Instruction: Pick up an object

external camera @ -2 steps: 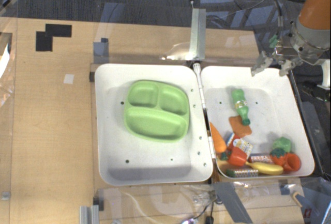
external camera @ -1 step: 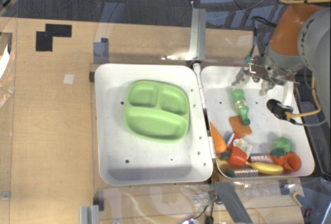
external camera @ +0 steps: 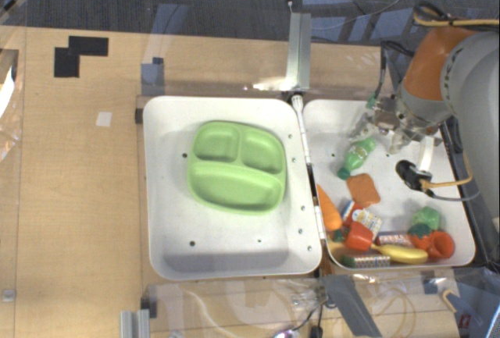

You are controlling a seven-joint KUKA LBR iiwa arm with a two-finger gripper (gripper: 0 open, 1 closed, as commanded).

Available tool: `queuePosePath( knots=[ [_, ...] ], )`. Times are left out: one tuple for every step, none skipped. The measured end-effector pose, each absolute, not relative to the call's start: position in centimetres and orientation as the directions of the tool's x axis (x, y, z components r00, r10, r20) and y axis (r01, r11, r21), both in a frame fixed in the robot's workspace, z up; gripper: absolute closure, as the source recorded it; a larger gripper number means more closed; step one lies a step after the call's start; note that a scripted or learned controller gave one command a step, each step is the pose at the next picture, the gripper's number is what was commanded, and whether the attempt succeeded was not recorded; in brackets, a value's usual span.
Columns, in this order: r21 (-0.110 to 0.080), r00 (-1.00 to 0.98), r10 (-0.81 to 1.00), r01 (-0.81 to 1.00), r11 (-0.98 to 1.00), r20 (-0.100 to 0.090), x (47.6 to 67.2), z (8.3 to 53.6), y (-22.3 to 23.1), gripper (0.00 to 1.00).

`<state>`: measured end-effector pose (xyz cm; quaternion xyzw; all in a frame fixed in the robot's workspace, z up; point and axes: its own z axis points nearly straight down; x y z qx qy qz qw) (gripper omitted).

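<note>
— Found the gripper (external camera: pixel 388 128) low over the far end of the right bin (external camera: pixel 328 119), close beside the green bottle (external camera: pixel 357 156). Could not tell its opening from above; saw nothing held in it.

— Took the green bottle for the likeliest pick, then?

— Judged so. Seemed to lie on its side, slanted, alone on bare white floor, apart from the orange square (external camera: pixel 363 189) and well clear of the heap by the near wall: carrot (external camera: pixel 329 208), red cup (external camera: pixel 358 237), banana (external camera: pixel 401 253).

— Expected what in the grasp?

— Probably a hollow plastic toy: light, stiff enough, smooth, round in section. Likely to roll or squirt out under a pinch off centre. No fear of breakage.

— Best hold?

— Across the fat body, square to its long axis, not at the narrow cap. Wanted a turn of the wrist to line up first.

— And the green plate (external camera: pixel 236 165) in the left bin (external camera: pixel 160 196)?

— Ruled out. Looked too broad and flat for a two-finger pinch.
</note>
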<state>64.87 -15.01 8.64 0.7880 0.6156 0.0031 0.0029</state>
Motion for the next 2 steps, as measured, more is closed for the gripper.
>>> queuePosePath(
  knots=[
    [0.011, 0.237, 0.972, 0.972, -0.237, 0.003, 65.1, 9.6, -14.9, 1.0],
    [0.002, 0.172, 0.985, 0.985, -0.172, 0.002, 66.5, 18.3, -4.7, 1.0]
  ],
)
